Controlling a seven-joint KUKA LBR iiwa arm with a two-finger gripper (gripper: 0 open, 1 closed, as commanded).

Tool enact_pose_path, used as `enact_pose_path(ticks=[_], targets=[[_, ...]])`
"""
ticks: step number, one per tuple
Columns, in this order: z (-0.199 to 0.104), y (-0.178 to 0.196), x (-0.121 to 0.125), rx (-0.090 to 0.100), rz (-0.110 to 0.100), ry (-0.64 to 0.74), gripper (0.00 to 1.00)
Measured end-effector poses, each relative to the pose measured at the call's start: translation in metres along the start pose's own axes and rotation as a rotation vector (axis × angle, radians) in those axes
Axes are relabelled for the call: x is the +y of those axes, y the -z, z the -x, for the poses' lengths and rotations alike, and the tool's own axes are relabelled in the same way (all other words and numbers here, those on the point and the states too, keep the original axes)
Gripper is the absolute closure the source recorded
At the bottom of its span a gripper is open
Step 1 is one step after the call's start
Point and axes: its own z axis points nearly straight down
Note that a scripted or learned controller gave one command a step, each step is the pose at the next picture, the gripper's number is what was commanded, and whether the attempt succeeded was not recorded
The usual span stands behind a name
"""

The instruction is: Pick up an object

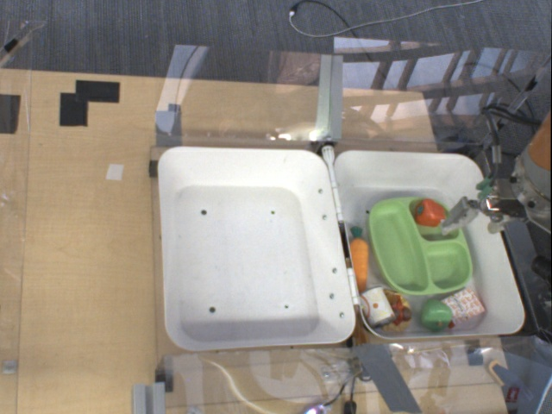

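Near edge of right bin (pixel 509 304), left to right: small can (pixel 377 304) with red-and-white label, touching a crumpled colourful wrapper (pixel 399 309); green round item (pixel 436 315); white packet (pixel 467 304) with red print, just beside the green item.

Further in, along the left wall of the same bin: orange carrot (pixel 360 262), lying lengthwise beside the divider.

Centre of right bin: green divided tray (pixel 412 257), tilted at a slant, compartments facing up. In the tray's far compartment: red tomato-like object (pixel 429 213) with green top, resting against the tray rim.

Gripper (pixel 459 214) reaching in from the right, fingertip end just beside the red object, over the tray's far right edge. Finger spacing: cannot tell at this resolution. Nothing visibly held between the fingers. Grey wrist body (pixel 509 201) behind it at the bin's right wall.

Left bin (pixel 172 231): white floor with small dark holes.

Beyond both bins: wooden bench (pixel 78 188), black markings (pixel 86 100) at far left, dark floor with a cable (pixel 388 20).
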Motion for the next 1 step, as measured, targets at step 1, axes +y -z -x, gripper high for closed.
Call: enact_pose_path(ticks=[1], targets=[[-0.0014,-0.0526,-0.0185,0.000,0.000,0.082,0.00]])
